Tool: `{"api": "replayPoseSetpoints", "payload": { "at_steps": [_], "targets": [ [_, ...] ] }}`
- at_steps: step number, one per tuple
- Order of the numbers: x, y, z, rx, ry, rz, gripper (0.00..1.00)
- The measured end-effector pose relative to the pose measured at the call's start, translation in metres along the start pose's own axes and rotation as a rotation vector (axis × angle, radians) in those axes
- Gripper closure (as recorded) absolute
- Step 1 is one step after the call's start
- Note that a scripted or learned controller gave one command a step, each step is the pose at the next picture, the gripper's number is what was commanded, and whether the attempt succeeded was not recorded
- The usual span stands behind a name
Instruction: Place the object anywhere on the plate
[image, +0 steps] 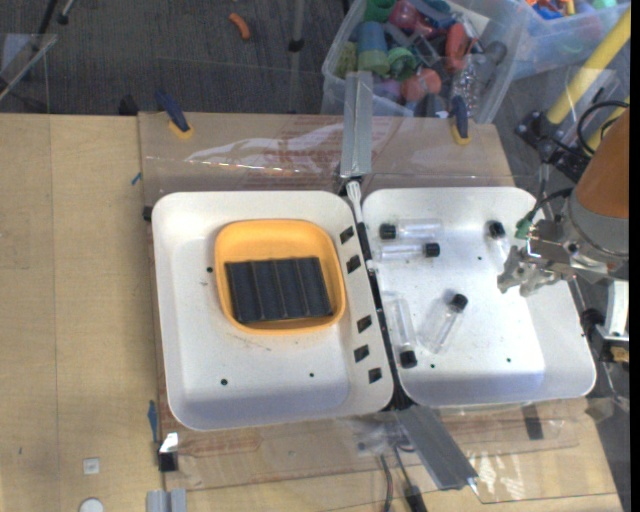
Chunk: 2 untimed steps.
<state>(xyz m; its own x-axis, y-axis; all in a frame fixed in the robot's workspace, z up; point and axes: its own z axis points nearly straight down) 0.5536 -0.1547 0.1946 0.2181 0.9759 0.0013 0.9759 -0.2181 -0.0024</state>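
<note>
An orange plate (232, 250) sits in the left white bin (190, 380), and a black ribbed block (278, 290) lies flat on it. Several clear vials with black caps lie in the right bin (560, 370): one vial (441, 320) near the middle, another (399, 322) beside the divider, and two (408, 240) at the back left. My gripper (518, 277) hangs over the right bin's right side, apart from the vials and with nothing seen in it.
A small black cap (496, 229) sits at the right bin's back, close to the gripper. A row of black clips (360, 300) runs along the divider between the bins. A clear tub of colourful toys (420, 45) stands behind the bench.
</note>
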Motion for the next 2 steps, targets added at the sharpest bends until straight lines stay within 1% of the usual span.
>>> {"api": "replayPoseSetpoints", "payload": {
  "at_steps": [1, 2],
  "targets": [
    [-0.027, 0.068, -0.055, -0.006, -0.003, -0.213, 1.0],
    [-0.017, 0.121, -0.023, -0.005, -0.003, -0.308, 1.0]
  ]
}}
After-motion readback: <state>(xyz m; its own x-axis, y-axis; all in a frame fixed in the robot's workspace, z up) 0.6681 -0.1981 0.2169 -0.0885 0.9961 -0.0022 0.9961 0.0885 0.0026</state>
